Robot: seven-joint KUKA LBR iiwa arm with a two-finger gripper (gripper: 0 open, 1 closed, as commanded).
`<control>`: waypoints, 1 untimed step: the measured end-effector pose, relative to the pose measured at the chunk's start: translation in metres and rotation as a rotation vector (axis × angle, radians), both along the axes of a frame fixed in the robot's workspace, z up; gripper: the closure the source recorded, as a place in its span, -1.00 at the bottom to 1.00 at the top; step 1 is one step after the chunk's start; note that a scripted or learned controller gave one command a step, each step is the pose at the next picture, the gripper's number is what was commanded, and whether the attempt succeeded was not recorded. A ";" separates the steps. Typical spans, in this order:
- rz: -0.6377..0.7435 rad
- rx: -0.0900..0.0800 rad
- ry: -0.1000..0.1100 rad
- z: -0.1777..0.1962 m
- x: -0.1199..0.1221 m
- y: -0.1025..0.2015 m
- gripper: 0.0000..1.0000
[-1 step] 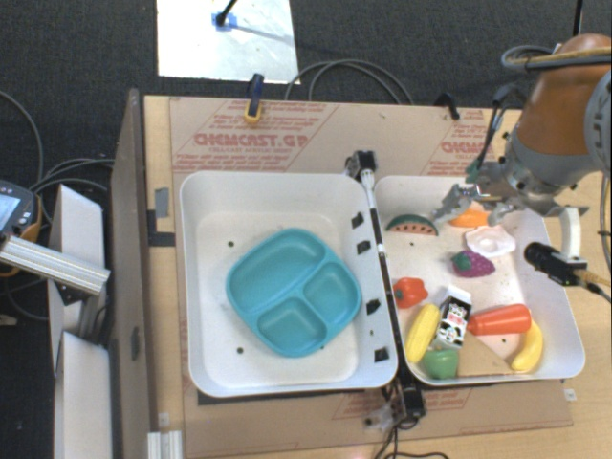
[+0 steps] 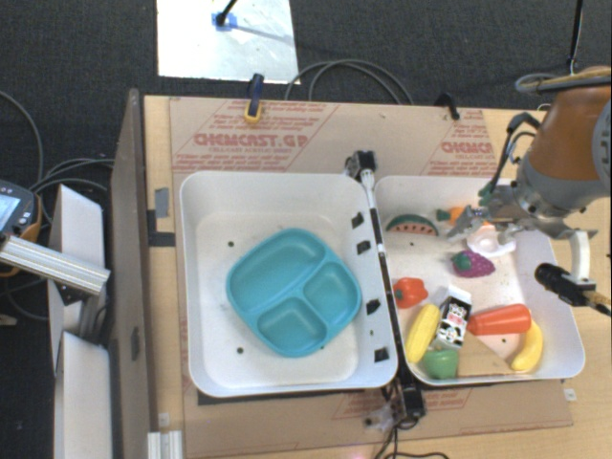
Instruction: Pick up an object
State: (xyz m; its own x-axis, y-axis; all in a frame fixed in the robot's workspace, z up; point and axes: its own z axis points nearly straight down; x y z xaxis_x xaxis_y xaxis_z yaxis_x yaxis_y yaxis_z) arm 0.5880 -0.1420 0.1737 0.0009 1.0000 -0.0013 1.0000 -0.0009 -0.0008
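Big red letters on the brown cardboard sheet (image 2: 287, 132) under the bins say "CHEMCAST GP". The same red word is printed again near the right corner, turned at a slant and partly hidden. The small black-and-white carton (image 2: 453, 321) has marks too small to read.

I note a teal divided plate (image 2: 294, 293) in the left white bin (image 2: 206, 256); right bin: purple grapes (image 2: 473, 264), orange carrot (image 2: 499, 319), yellow banana (image 2: 529, 348), green-rinded watermelon slice (image 2: 408, 225).
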 end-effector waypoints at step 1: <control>0.005 0.001 -0.001 -0.074 -0.022 0.002 -1.00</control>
